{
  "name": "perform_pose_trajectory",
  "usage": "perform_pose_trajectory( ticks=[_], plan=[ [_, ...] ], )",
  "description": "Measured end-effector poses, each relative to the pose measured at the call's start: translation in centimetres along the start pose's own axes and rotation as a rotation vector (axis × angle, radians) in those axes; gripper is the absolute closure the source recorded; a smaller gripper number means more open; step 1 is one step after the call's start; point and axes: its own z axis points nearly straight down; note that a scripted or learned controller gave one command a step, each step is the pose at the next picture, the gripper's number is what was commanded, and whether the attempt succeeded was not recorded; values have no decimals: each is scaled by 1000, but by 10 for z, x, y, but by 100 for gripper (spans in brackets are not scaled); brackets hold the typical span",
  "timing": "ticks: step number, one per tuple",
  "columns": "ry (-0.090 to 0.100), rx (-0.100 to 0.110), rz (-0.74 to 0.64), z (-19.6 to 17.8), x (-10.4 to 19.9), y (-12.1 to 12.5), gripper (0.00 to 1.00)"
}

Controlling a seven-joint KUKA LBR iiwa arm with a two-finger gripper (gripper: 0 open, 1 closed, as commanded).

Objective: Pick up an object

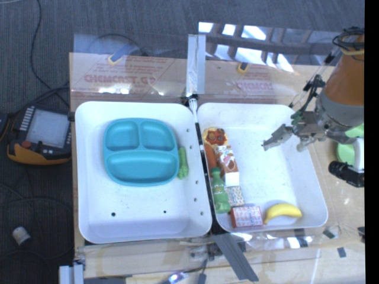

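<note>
My gripper [282,147] hangs over the upper right part of the right bin [308,185], open, with nothing between its fingers. Its fingertips point down and to the left. A row of small objects lies along this bin's left wall: a toy pizza slice [214,136], an orange carrot-like piece [210,156], a red and white packet [228,161], a green bottle [219,195] and a red box [246,216]. A yellow banana [282,211] rests near the front wall, well below the gripper. All of them are apart from the fingers.
The left bin [118,212] holds a blue divided plate [141,151] with a small green item [183,162] at its right side. The wall between the bins [200,158] runs just left of the object row. A handheld pendant [38,136] lies on the floor at left.
</note>
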Motion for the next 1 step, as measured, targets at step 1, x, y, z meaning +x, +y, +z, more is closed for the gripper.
perform_pose_trajectory(
  ticks=[1],
  plan=[
    [0,-2,13,136,-29,34,0]
  ],
)
